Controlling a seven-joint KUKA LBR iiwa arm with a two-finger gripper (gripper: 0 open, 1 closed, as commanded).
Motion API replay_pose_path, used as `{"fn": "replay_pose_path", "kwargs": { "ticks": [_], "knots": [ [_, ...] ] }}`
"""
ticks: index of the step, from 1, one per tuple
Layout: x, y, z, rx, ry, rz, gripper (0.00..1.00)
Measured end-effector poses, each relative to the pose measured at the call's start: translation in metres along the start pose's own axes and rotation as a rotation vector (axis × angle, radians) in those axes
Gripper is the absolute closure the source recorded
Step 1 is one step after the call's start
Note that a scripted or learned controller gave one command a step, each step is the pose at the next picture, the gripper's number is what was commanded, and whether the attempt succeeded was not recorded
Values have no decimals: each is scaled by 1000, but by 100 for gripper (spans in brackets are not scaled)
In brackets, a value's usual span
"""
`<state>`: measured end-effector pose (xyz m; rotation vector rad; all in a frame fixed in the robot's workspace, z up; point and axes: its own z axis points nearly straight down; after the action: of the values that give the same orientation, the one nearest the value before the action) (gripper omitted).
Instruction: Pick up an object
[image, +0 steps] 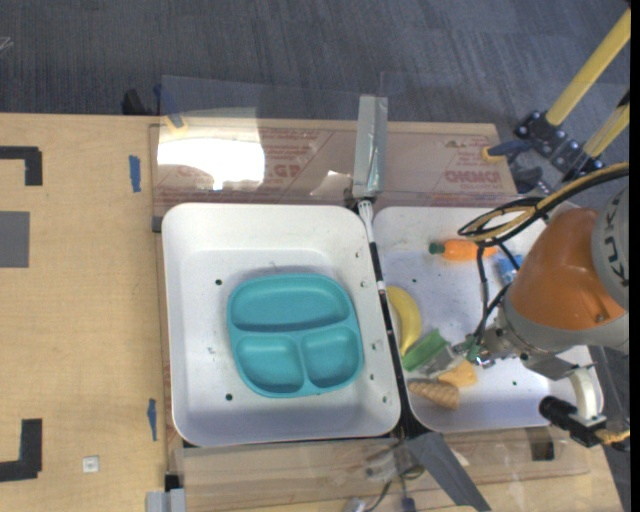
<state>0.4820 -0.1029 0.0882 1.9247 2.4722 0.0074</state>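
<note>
The right bin (445, 290) holds a yellow banana (405, 312) against its left wall, a green piece (426, 349) just below it, a tan cone-shaped item (434, 392) near the front, a small yellow piece (463, 375) and an orange carrot (458, 251) at the back. My gripper (481, 352) hangs low over the bin's middle, right beside the green piece and the small yellow piece. The orange band and wrist cover most of it.
The left bin (190, 300) carries a teal divided plate (294, 332). A clear panel and a grey post (368, 150) stand behind the bins. Black cables (510, 215) loop over the right bin's back. Yellow bars (590, 65) cross the top right.
</note>
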Motion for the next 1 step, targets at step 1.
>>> {"fn": "replay_pose_path", "kwargs": {
  "ticks": [1],
  "knots": [
    [-1, 2, -11, -5, -2, 1, 100]
  ]
}}
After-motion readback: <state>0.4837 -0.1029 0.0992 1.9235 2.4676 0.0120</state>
